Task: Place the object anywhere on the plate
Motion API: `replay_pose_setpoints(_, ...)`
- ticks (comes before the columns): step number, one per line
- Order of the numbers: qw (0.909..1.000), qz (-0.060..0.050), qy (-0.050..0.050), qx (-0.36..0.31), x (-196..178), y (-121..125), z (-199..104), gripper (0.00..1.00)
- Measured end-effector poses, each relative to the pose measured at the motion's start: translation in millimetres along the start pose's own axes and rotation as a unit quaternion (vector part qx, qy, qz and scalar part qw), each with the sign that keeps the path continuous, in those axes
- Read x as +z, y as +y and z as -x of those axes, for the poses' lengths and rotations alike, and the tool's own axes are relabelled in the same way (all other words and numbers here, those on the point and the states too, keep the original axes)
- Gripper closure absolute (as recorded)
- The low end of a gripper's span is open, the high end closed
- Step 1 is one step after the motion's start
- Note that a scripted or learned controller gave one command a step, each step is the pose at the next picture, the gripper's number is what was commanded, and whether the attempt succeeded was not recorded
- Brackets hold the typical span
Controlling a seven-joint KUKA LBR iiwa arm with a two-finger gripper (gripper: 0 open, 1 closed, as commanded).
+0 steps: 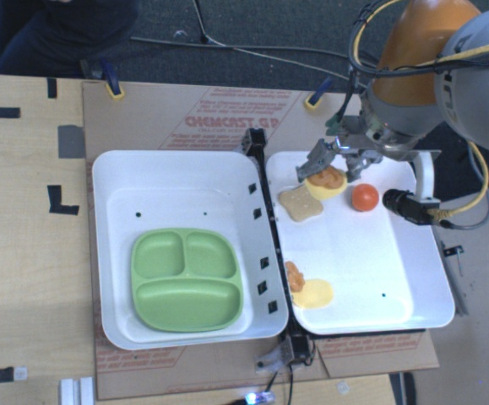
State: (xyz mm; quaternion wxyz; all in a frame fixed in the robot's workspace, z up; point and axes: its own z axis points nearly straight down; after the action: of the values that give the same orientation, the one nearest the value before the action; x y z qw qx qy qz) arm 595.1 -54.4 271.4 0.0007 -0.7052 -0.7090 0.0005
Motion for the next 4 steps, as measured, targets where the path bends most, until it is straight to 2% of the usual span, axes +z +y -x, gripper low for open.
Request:
replay_pose_setpoints(3, 1.0, -0.001, 0.0, 0.0, 52, -48, -168, 1.0)
replay_pose_setpoints(4, 1.0, -0.001, -0.001, 0.001, 58, -61, -186, 1.0)
